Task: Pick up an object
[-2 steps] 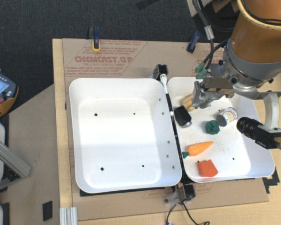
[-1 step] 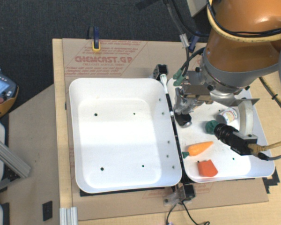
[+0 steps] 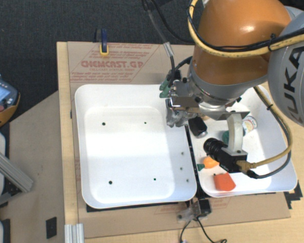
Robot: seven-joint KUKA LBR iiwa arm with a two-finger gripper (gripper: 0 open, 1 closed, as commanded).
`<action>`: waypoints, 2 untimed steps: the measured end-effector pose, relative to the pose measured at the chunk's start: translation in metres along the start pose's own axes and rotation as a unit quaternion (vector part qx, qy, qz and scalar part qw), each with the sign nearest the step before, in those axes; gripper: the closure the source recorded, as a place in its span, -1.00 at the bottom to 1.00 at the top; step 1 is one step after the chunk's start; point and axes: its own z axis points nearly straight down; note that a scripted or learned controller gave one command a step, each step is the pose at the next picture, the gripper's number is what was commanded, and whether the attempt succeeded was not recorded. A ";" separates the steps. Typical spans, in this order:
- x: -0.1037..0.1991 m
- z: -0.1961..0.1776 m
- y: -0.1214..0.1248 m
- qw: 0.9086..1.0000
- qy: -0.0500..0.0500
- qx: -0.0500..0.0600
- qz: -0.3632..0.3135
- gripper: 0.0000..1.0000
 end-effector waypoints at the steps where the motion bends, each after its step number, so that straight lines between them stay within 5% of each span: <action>1: 0.013 -0.086 0.046 1.000 0.001 -0.008 0.001 1.00; 2: 0.021 -0.065 -0.002 1.000 0.000 0.001 0.000 1.00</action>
